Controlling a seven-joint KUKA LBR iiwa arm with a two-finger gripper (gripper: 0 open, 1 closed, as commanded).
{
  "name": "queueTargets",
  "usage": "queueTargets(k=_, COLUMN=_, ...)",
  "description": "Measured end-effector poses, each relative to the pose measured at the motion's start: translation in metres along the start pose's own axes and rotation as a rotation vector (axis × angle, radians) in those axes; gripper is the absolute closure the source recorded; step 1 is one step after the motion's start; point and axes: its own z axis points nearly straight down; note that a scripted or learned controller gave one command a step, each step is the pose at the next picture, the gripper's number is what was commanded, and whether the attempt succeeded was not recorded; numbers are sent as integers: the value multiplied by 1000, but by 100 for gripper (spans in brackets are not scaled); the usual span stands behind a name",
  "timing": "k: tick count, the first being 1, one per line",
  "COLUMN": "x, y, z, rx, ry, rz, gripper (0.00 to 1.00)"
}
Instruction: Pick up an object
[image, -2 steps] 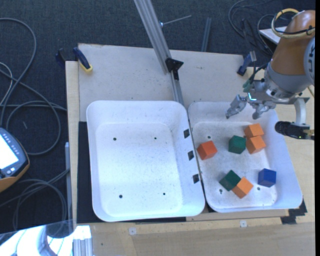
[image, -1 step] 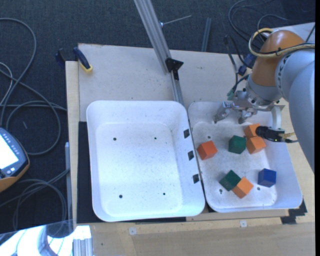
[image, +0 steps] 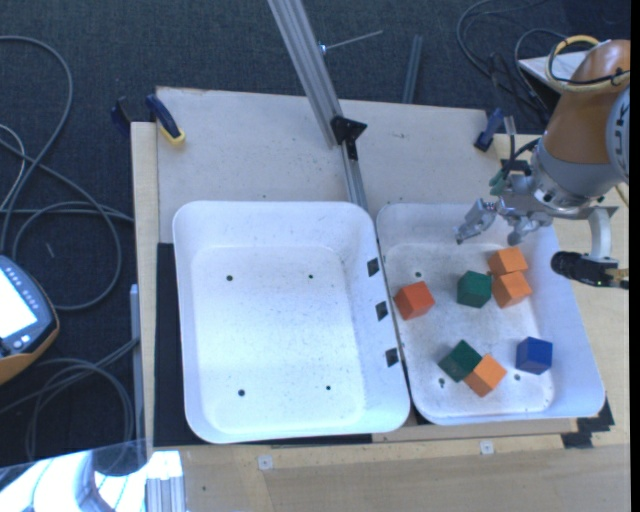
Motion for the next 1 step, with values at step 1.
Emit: queueTargets(k=1, x=18, y=-49, z=-40, rx=5, ry=3, rz=-1, gripper=0)
